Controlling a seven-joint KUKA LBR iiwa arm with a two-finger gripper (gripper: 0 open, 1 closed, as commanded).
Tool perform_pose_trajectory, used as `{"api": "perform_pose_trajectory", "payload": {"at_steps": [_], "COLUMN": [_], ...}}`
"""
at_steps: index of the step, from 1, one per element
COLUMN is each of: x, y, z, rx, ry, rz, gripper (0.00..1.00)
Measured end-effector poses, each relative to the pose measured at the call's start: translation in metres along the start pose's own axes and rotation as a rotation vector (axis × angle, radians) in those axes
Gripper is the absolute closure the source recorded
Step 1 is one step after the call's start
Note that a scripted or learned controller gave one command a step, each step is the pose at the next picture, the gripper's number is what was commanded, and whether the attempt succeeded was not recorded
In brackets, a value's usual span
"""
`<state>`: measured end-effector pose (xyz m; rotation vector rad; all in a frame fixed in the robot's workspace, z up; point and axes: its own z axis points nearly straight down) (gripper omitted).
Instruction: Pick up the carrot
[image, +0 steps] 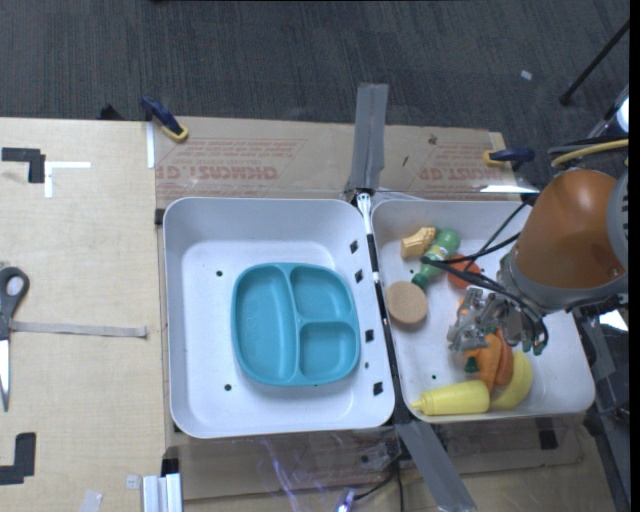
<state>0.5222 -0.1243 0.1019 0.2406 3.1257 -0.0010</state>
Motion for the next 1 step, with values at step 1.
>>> {"api": "perform_pose_trajectory", "payload": {"at_steps": [1], "x": [-0.0007], "y": [0.0740], "z": [-0.1286], "rx": [0.000], "ry": [0.000], "rz": [0.286], "gripper": [1.00]}}
